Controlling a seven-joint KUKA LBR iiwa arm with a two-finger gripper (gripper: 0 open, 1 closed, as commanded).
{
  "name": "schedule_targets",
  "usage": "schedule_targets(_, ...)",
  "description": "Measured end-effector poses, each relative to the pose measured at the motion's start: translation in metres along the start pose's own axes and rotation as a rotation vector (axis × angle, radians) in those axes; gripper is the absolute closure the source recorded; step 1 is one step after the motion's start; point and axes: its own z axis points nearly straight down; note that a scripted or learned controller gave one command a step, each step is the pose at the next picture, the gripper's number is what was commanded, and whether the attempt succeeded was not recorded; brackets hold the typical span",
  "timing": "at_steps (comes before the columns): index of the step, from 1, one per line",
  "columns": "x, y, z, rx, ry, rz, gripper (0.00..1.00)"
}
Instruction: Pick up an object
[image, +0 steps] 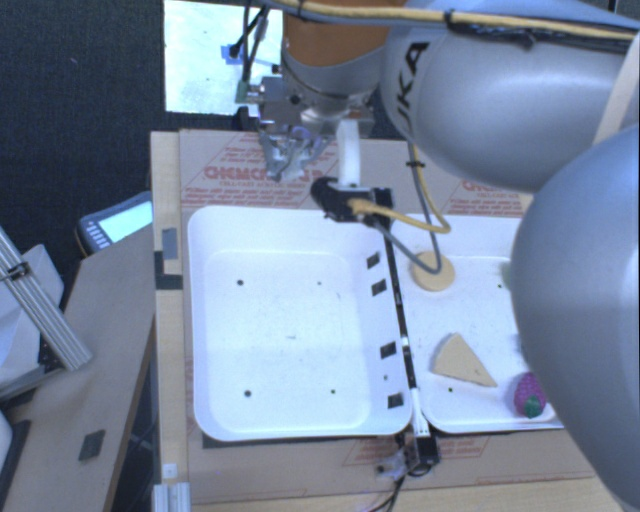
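- Above the far edge of the left bin (200, 300), at the back of the worktop (170, 440): the metal two-finger gripper (288, 160), hanging over printed cardboard under the grey arm with its orange band (330, 35). Jaws too blurred and small to read; cannot tell whether spread or closed, and nothing visible between them.
- In the right-hand shallow white bin (470, 235), well apart from the gripper: three candidates for the pick.
- Near the far side, partly crossed by a cable: a flat round tan disc (436, 275), likely light and stiff; lying flush, so probably hard to get under. Best bet across its edges.
- Toward the near side: a tan wedge-shaped piece (462, 363), like a slice of toy cheese, probably light and rigid. Flat slanted sides likely to slip; safest across the two long edges near the wide end.
- Just beside the wedge, at the near corner and partly hidden by the arm: a small purple rounded toy with a green end (528, 394), perhaps a plastic fruit; probably light, smooth, apt to roll. Best across its middle.
- Count: two bins, one disc, one wedge, one purple toy, one gripper.
- Nothing lifted yet, judging by where the pieces lie.
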Motion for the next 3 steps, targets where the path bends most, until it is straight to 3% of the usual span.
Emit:
schedule_targets(1, 0.006, -0.063, -0.004, -0.008, 0.003, 0.0, 1.0)
schedule_targets(2, 0.004, 0.008, -0.106, -0.026, 0.006, 0.008, 1.0)
schedule_targets(3, -0.039, -0.063, -0.161, -0.011, 0.003, 0.009, 1.0)
